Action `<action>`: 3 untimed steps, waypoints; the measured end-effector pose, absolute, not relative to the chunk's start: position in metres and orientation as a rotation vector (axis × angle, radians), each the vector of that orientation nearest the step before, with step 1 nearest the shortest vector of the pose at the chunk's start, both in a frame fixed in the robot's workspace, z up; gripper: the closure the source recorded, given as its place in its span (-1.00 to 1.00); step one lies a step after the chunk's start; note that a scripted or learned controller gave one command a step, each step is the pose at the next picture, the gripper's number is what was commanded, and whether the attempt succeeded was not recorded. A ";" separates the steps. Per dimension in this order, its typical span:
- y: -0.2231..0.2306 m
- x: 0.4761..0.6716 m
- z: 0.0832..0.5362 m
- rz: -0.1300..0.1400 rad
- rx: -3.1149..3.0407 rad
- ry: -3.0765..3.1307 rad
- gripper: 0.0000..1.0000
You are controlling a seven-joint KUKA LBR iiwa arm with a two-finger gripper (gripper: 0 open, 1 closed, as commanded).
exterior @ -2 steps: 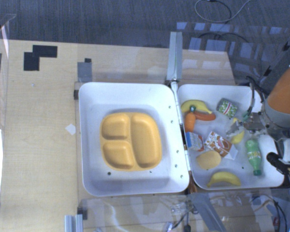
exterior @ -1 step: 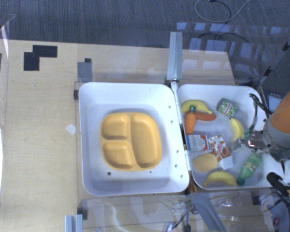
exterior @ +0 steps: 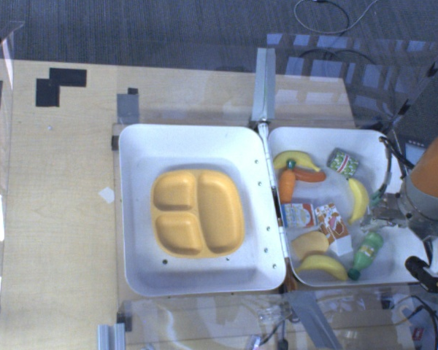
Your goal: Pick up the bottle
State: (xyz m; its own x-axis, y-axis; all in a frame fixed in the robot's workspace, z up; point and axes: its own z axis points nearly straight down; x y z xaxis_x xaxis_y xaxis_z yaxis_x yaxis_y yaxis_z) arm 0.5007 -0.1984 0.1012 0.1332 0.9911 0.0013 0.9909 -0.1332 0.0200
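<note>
bottle [exterior: 366, 251]: green, lying tilted in right bin [exterior: 336, 138], near-right part, cap toward near-left beside a banana [exterior: 323, 266] | gripper [exterior: 383, 221]: just above bottle's far end, likely lined up for descent; finger state cannot be told | left bin [exterior: 139, 195]: holds yellow tray [exterior: 198, 212]

The gripper [exterior: 385, 221] looked like dull grey metal. Just below it lay the bottle [exterior: 366, 252], green plastic with a slight gloss. Both bins [exterior: 131, 217] were smooth white plastic, faintly shiny. Far to the gripper's left, the yellow tray [exterior: 198, 212] had a matt, moulded plastic look. The bench [exterior: 58, 195] showed pale wood, flat and matt. Nearby bananas [exterior: 358, 198] looked smooth and waxy.
</note>
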 end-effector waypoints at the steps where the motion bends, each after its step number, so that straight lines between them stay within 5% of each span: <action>1: -0.161 0.489 0.239 0.006 2.510 1.881 1.00; 2: -0.161 0.489 0.239 0.005 2.510 1.882 -1.00; 3: -0.133 0.490 0.130 0.012 2.654 1.669 -1.00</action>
